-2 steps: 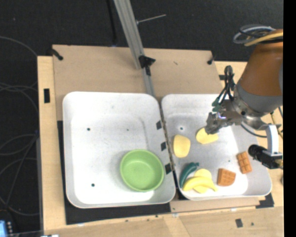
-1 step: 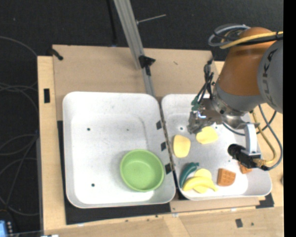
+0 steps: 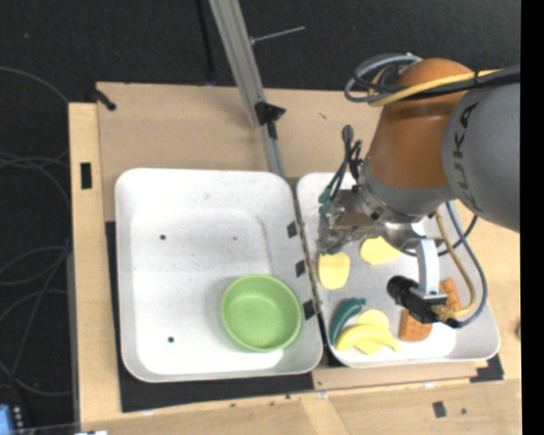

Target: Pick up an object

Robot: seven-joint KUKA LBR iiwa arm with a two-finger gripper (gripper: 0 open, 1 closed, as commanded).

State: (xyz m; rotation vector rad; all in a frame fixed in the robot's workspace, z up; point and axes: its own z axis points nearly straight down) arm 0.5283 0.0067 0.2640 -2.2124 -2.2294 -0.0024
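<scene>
The arm (image 3: 476, 143) is seen reaching in from the right, its grey body high in the view and its wide orange band (image 3: 417, 134) turned toward the camera. The wrist is pointed steeply downward. The gripper (image 3: 337, 229) is carried low beneath the band, on the left of the wrist, partly masked by cables looped around it.

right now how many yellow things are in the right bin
3 that I can see: one yellow piece by the divider, one under the arm, and a banana-like bunch at the front. The arm may hide more.
</scene>
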